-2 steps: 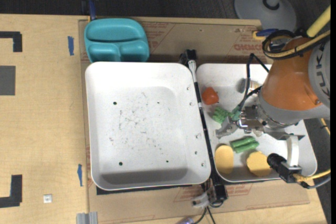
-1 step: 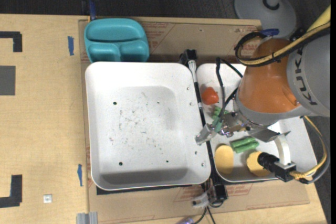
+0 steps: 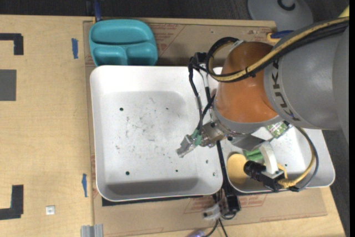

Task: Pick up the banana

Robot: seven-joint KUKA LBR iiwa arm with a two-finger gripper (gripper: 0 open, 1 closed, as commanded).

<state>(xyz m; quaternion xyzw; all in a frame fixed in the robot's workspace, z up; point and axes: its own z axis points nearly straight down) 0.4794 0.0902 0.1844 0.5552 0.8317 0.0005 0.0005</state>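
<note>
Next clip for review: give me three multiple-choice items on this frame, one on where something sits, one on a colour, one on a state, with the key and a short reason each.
1. Where is the gripper?
A. Over the left bin
B. Over the teal tray
C. Over the bare bench

2. What colour is the tray behind the left bin?
A. Red
B. Teal
C. Black

3. What state is the banana in?
A. Hanging from the arm
B. Lying in the right bin
C. Resting on the teal tray

Key: 1 A, the tip hangs above that bin's floor. 2 B, plainly teal. 3 B, a yellow piece shows in the right bin beneath the arm.
</note>
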